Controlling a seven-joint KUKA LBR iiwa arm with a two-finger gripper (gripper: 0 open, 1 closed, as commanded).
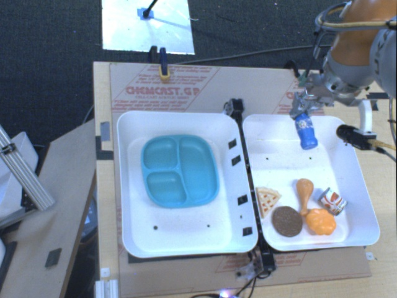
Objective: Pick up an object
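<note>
Pale wood-coloured board with red printed lettering tops the bench (pixel 186 89), and past its far edge lies dark carpet bearing a white sheet (pixel 147 17). In the camera view two white bins sit side by side on the board: the left bin (pixel 133 228) and the right bin (pixel 366 222), touching along a black hinge strip.

The gripper (pixel 304 107) hangs over the far edge of the right bin, its fingers pinching the top of a small blue bottle (pixel 306 132). The bottle hangs directly below the gripper, tilted, its lower end above the bin's far floor.

Well in front of the gripper, near the bin's near edge, lie five loose items, one of each: a pizza slice (pixel 268 199), a brown round patty (pixel 287 221), a tan drumstick (pixel 304 193), an orange lump (pixel 321 222) and a small red-and-white packet (pixel 332 200). Far to the gripper's side, in the left bin, rests one blue divided plate (pixel 180 170) with three compartments.
</note>
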